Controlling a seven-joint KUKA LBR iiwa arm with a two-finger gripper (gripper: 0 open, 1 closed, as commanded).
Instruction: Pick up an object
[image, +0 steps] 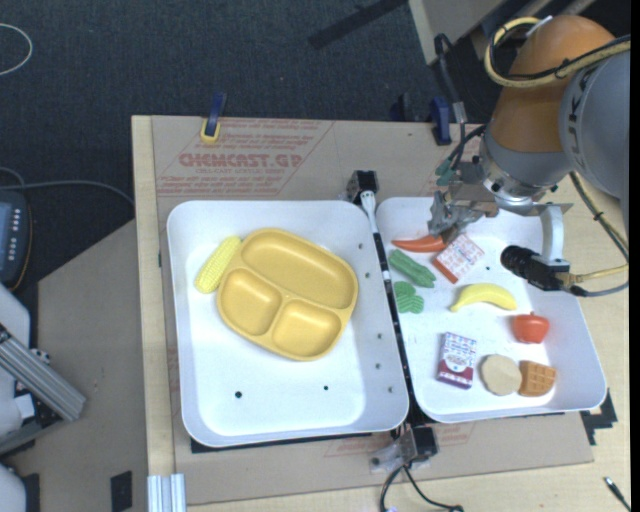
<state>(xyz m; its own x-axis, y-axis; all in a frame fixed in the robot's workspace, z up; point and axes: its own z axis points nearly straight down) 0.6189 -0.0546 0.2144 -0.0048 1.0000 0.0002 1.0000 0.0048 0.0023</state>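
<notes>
Two white bins sit on the table; the claw (447, 222) hangs at the upper left of the right bin (580, 350), just over the orange carrot (418, 243) and red-and-white packet (459, 257). Its grip I cannot tell.

A single fixed camera looks down at a slant from above the surface (250, 150), far enough back to take in both white bins whole. The arm enters from the right, its hand (447, 222) over the far part of the right bin (575, 340); the left bin (190, 300) lies well left of the hand.
</notes>
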